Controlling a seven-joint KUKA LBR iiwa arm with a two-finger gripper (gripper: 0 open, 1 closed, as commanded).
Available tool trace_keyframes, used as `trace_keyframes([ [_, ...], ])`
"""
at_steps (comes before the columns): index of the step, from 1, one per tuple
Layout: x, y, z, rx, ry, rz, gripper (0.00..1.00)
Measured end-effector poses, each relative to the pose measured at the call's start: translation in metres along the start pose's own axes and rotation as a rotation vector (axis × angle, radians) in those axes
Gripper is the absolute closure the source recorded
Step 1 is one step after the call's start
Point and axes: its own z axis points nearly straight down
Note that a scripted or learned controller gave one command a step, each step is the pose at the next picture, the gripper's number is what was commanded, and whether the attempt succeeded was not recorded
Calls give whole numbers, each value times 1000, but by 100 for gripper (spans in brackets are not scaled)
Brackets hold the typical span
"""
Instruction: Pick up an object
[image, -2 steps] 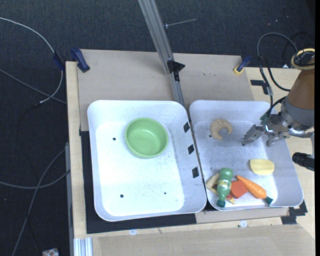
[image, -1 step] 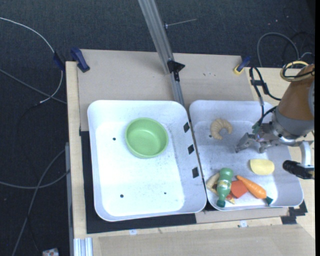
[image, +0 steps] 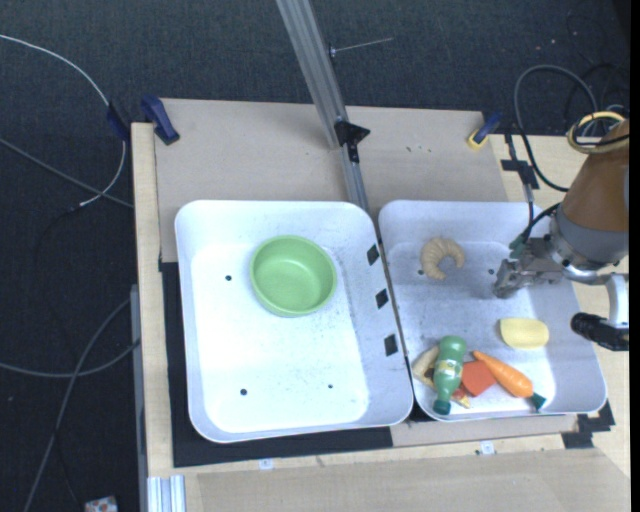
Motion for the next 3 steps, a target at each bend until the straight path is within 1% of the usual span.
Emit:
trace_keyframes([
  [1, 4, -7, -51, -12, -8, -1, 100],
  [2, 5, -5, -108, -13, -8, -2, 100],
  [3, 55, 3, -108, -3, -2, -6, 100],
])
